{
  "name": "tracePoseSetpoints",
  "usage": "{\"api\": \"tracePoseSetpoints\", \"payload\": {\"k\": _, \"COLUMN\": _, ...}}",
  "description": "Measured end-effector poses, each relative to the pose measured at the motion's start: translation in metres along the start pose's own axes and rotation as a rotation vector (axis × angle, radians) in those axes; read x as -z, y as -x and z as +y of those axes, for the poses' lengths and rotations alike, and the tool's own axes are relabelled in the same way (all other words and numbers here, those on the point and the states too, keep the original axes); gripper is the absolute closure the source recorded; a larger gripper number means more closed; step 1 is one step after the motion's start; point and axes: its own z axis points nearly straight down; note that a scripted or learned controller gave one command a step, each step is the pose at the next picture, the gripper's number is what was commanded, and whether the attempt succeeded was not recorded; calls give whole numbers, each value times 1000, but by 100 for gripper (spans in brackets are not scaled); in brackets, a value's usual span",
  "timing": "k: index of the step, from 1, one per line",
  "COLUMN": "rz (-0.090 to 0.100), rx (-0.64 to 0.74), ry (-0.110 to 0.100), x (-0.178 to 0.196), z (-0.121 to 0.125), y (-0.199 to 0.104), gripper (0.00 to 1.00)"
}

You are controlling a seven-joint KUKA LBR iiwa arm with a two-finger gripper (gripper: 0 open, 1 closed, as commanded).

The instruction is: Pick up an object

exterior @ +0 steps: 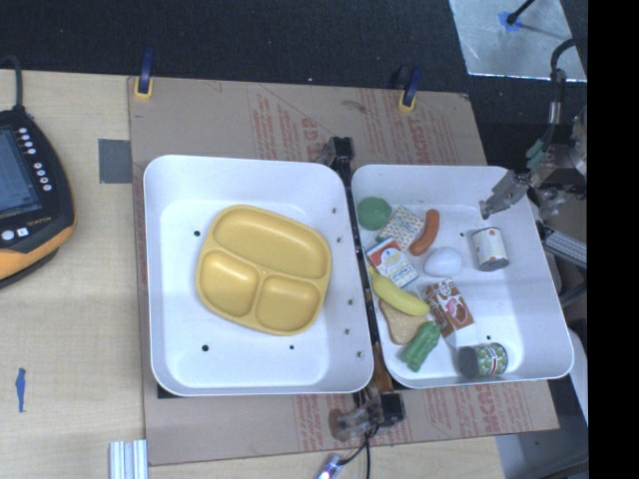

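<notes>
**One hand, a bin full of choices**

Nothing showed between the tips of my hand (496, 200), which hung at the upper right edge of the right bin (544, 277); whether its fingers stood wide or narrow I could not tell from the slanted view. I judged I was poised there because the arm comes in from that side, and the nearest thing to pick was the small can (488, 248) lying on its side just below and to the left of the hand, apart from it.

Further in lay the white egg (443, 261), and above it a red sausage (428, 230) leaning against a patterned packet (402, 226). A green round piece (374, 213) sat near the bin's upper left corner. Below were a small carton (391, 263), a banana (398, 295) lying across a slice of bread (400, 324), a green vegetable (420, 347), a red snack packet (449, 306), and a second can (483, 360) near the lower rim. These crowded the left half, many touching, which I thought would make a clean grasp there harder; the can near me stood free.

The left bin (170, 267) held a yellow divided tray (264, 268). Both bins sat on a cardboard sheet (250, 118) clamped to the worktop (70, 367), presumably to keep them from sliding. A control pendant (25, 203) rested at far left.
</notes>
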Motion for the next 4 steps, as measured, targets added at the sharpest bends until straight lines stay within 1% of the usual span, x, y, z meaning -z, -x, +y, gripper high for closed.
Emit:
{"api": "tracePoseSetpoints", "payload": {"k": 1, "rz": -1, "rx": 2, "ry": -2, "x": -88, "z": 29, "y": -34, "gripper": 0}}
{"api": "tracePoseSetpoints", "payload": {"k": 2, "rz": 0, "rx": 2, "ry": -2, "x": -115, "z": -61, "y": -52, "gripper": 0}}
{"api": "tracePoseSetpoints", "payload": {"k": 3, "rz": -1, "rx": 1, "ry": 4, "x": -187, "z": -67, "y": -35, "gripper": 0}}
{"api": "tracePoseSetpoints", "payload": {"k": 4, "rz": -1, "rx": 6, "ry": 4, "x": -176, "z": -66, "y": -34, "gripper": 100}}
